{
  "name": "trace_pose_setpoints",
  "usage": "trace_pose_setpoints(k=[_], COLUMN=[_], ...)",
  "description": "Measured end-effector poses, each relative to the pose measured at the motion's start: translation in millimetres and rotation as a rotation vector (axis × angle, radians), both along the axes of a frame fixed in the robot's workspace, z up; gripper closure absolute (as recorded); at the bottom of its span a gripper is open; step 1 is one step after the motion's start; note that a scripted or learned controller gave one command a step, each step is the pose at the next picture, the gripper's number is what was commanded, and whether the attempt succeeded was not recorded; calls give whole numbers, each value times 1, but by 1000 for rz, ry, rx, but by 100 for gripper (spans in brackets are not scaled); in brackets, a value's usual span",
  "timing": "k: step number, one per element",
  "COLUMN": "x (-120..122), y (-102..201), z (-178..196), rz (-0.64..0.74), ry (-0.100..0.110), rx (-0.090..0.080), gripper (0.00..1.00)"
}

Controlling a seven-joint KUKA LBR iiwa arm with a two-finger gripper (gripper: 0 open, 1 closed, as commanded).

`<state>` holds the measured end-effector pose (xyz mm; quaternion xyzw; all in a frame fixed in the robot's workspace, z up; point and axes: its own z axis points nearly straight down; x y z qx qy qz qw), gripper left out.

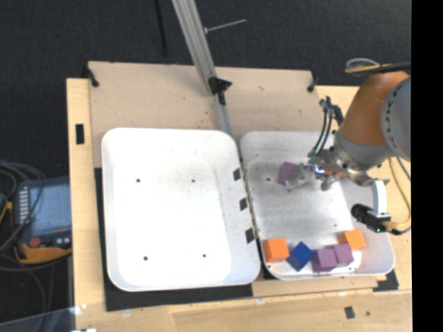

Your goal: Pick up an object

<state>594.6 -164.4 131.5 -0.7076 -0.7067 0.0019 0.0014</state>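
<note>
The purple block [287, 173] lies in the upper part of the right bin [297, 216], touching or just beside the gripper [302, 178], which comes at it from the right; whether the fingers are open or clamped on it cannot be told at this resolution. Along that bin's near edge sit an orange cube [276, 249], a blue cube [300, 255], two purple cubes [332, 257] and a second orange cube [355, 238]. The left bin [173, 206] adjoins the right bin.

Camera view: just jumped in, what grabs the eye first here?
The gripper sits low in the right bin, right beside a lone purple block near the bin's upper middle. A cluster of orange, blue and purple blocks lines that bin's near edge.
</note>
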Motion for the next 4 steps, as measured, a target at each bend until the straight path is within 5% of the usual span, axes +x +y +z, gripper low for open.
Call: trace_pose_setpoints(k=[1,2,4], x=[1,2,12], y=[-1,-2,-1], z=[-35,-22,95], rz=[-2,-8,5], ry=[-6,-12,-12], rx=[-2,-2,-1], gripper=[0,100,100])
